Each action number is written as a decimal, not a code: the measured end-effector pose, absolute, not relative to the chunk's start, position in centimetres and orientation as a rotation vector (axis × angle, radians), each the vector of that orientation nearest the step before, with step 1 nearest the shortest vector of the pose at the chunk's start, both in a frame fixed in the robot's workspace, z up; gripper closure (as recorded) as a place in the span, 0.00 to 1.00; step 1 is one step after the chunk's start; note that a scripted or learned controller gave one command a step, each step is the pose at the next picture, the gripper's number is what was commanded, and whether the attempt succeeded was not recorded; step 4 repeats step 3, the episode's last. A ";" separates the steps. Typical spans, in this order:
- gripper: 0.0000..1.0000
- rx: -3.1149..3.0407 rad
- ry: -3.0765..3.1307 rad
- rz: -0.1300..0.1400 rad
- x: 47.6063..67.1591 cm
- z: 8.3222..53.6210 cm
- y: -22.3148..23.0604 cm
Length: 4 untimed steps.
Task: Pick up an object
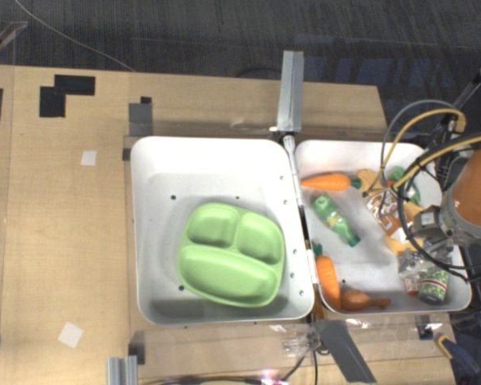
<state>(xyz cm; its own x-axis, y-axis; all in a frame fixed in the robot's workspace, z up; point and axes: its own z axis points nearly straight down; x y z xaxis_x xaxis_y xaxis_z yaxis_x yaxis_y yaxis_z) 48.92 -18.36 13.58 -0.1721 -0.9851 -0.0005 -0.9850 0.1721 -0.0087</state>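
At the frame's right edge, our arm [473,195] hangs over the cluttered right bin [361,275].
We cannot tell the tool's state; loose carrots [327,183] and a green bottle [335,220] await, while the green tray [231,253] fills the left bin [152,215].

A light green divided plate [231,253] sits in the white left bin [156,215]. The white right bin [369,257] holds two orange carrots [327,183] [327,277], a green bottle [335,220] and a brown piece [365,300] at its near edge.

Glossy green plastic tray [231,253], smooth matt white bins [156,215], pale wood-look bench [56,239], shiny green bottle [335,220].
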 end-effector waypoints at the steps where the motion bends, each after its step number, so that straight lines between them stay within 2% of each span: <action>1: 1.00 -2.295 2.137 -0.006 52.6 14.7 -20.3; 2: 0.00 -2.294 2.138 -0.005 52.6 14.7 -20.2; 3: 0.00 -2.361 2.061 -0.040 49.6 9.6 -17.7; 4: 0.00 -2.361 2.061 -0.040 49.6 9.6 -17.7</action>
